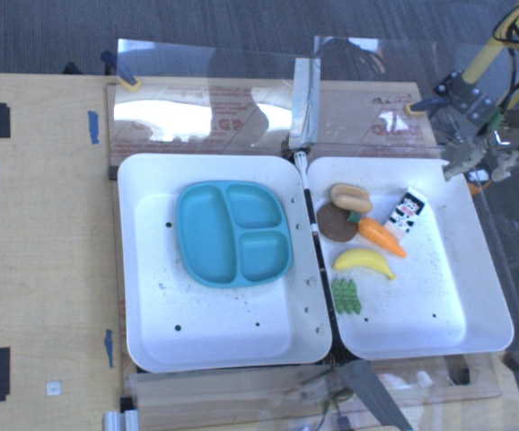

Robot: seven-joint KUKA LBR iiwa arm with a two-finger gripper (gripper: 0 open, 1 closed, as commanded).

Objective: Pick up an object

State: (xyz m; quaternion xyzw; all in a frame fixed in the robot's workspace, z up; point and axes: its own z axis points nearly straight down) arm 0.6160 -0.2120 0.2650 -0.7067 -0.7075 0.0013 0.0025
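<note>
In the right bin (439, 317) lie toy foods (364, 232); left bin (152, 330) holds a blue plate (233, 233); pincer (475, 164) state unclear.

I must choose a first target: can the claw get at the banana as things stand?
Probably yes. The banana lies apart from the carrot and green piece, nothing over it; the claw hangs by the bin's far right corner.

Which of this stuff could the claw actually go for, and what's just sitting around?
Could be picked, all in the right bin:
bun
brown disc
carrot
banana
green piece
carton

Just lying about:
blue tray in the left bin
clear panels behind the bins
</note>
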